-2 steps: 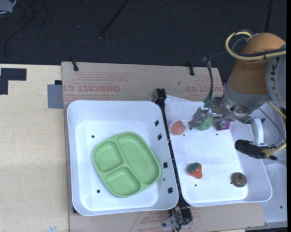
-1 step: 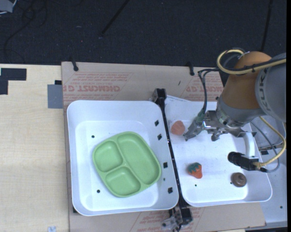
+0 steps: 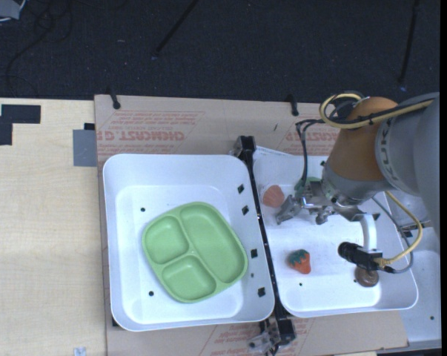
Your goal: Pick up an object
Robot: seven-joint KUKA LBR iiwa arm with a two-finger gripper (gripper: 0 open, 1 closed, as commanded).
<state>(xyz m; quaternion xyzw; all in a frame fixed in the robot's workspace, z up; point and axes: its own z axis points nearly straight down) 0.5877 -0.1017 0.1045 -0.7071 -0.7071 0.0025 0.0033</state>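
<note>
My gripper (image 3: 301,213) hangs over the upper middle of the right bin (image 3: 401,299), and its two grey fingers (image 3: 285,213) stand apart with nothing between them. A small pink object (image 3: 273,195) lies just left of the gripper, near the bin's left wall. An orange-red piece with a green top (image 3: 300,261), like a toy strawberry, lies on the bin floor below the gripper and apart from it. A small brown round thing (image 3: 367,277) rests near the bin's lower right.
The left bin (image 3: 127,199) holds a green divided plate (image 3: 194,251) with three compartments. A black divider (image 3: 256,228) runs between the two bins. The grey arm with its orange band (image 3: 360,150) comes in from the right over the right bin's upper part.
</note>
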